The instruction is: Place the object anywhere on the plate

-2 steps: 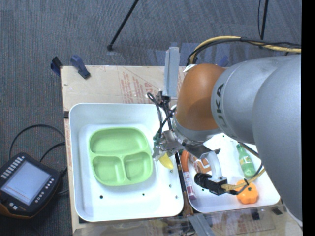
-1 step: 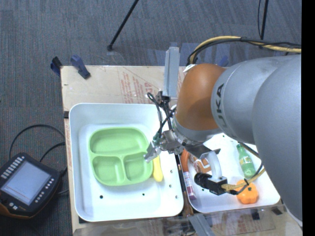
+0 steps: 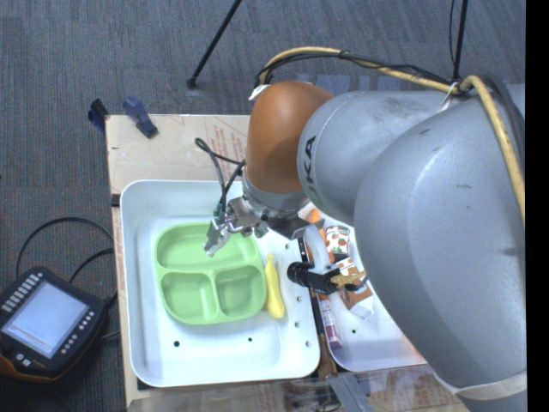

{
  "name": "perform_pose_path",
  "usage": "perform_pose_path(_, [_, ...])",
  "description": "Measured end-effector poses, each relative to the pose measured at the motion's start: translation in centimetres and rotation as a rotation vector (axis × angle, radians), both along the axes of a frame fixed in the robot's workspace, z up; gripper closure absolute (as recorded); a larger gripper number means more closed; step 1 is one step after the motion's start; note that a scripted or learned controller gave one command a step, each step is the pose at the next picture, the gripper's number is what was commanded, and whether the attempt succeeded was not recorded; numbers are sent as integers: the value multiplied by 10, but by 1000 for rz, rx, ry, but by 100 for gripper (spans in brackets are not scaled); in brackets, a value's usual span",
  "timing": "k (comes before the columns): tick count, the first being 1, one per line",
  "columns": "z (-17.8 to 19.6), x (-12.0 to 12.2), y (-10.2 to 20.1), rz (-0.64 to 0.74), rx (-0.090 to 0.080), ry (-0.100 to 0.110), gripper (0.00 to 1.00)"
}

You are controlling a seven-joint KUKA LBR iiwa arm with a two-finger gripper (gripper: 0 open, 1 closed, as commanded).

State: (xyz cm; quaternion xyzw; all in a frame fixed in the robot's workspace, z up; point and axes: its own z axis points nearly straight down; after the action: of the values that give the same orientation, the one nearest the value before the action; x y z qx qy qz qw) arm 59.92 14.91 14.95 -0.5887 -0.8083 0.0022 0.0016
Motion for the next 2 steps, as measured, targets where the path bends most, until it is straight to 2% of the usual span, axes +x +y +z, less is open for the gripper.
perform_pose_path(1, [106,0,61,79,1,-4,0])
perform_pose_path(2, [114,-1,64,88,-1,0,100])
